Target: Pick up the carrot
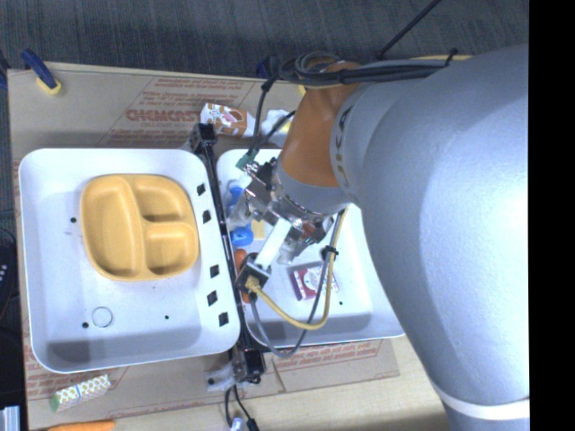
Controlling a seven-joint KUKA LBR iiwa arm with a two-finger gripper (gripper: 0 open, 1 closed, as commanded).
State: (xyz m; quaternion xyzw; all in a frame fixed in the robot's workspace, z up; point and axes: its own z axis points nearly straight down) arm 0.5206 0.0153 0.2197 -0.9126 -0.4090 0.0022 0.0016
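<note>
The arm covers most of the right bin (359, 317). My gripper (254, 187) reaches down into that bin's left part, close to the divider between the bins. A small orange piece (241, 257), possibly the carrot, peeks out by the bin's left wall, just below the gripper. Most of it is hidden. The view shows nothing held.
Two blue items (235, 192) (241, 236) lie near the gripper in the right bin, and a white-and-red packet (310, 281) lies further right. A yellow divided tray (139, 224) sits in the left bin (54, 330). A small carton (223, 118) lies on the bench behind the bins.
</note>
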